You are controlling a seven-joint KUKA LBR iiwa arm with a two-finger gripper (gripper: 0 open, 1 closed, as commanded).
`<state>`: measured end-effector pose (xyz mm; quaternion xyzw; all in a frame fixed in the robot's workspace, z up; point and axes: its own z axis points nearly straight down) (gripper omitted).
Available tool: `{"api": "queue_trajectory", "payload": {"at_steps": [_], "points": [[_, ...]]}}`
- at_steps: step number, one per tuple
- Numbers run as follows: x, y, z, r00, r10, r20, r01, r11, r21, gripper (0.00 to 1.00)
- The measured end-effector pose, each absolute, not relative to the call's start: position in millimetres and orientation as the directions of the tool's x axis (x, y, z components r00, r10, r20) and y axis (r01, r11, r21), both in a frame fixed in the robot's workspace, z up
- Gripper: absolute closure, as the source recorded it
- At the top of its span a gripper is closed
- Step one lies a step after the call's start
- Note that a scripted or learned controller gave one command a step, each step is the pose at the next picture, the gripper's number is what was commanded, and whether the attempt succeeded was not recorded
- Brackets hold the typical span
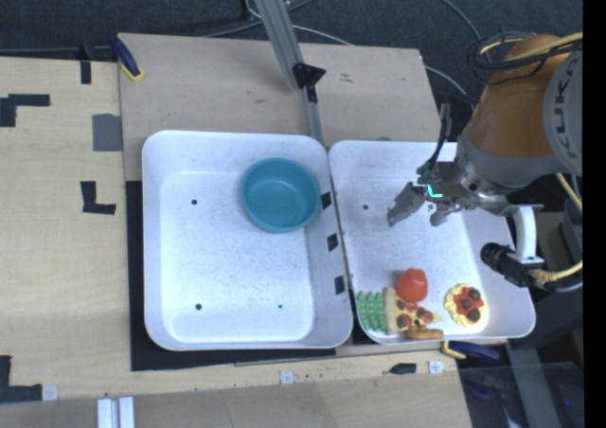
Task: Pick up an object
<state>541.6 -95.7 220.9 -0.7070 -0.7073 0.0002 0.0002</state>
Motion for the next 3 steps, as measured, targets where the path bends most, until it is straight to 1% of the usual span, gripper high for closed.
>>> {"api": "queue_trajectory", "payload": {"at_steps": [1, 2, 3], "points": [[541.7, -95.7, 220.9, 0.0, 1.0, 0.0, 1.0, 0.0, -0.001, 0.0], [536.1, -96.2, 158.6, 0.0, 1.0, 0.0, 1.0, 0.0, -0.006, 0.0], [528.6, -101.2, 99.0, 0.0, 1.0, 0.0, 1.0, 0.0, -0.006, 0.0]]}}
